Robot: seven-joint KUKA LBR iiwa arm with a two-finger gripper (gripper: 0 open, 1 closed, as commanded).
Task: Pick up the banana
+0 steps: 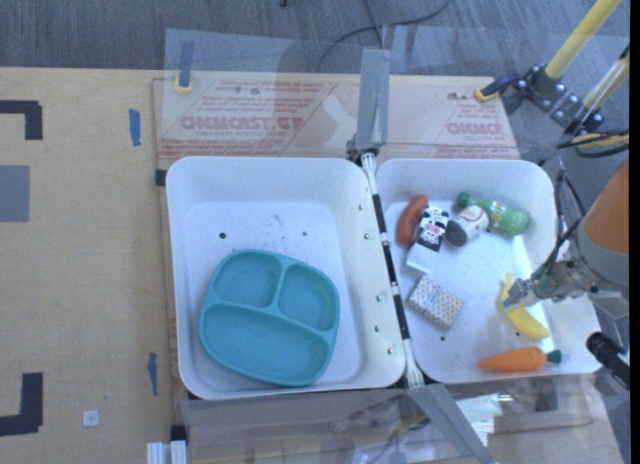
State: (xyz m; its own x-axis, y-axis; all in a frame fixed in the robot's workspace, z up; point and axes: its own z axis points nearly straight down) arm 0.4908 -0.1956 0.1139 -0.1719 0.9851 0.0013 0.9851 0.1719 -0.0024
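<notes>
On the pale wooden bench [80, 282], the left shallow white plastic bin [200, 187] carries a teal three-compartment plastic tray [268, 317], which lies in the bin's front half, closer to its front left corner and slightly turned. The right shallow white plastic bin [530, 177] sits just beside it, the two joined along a hinged middle edge. Near that middle edge, toward the right bin's back, an orange-red sausage-shaped toy [411, 219] lies touching a small black-and-white box-like item [432, 228]. In front of these, near the bin's centre, rests a small patterned grey and tan rectangular block [435, 303], tilted. Along the bin's back edge, a round white and grey object [469, 222] lies against a green plastic bottle-shaped toy [498, 216] on its side. Near the front edge toward the right corner lies an orange plastic carrot with a green tip [515, 359]. Just behind the carrot, close to the bin's right edge, lies the yellow toy banana [524, 318], set at a slant. The metal two-finger gripper [516, 294] reaches in from the right and sits low over the banana's upper end; whether its fingers are spread or closed around the fruit I cannot tell from this slant. The grey arm with its orange band [608, 222] stands at the right edge.
</notes>
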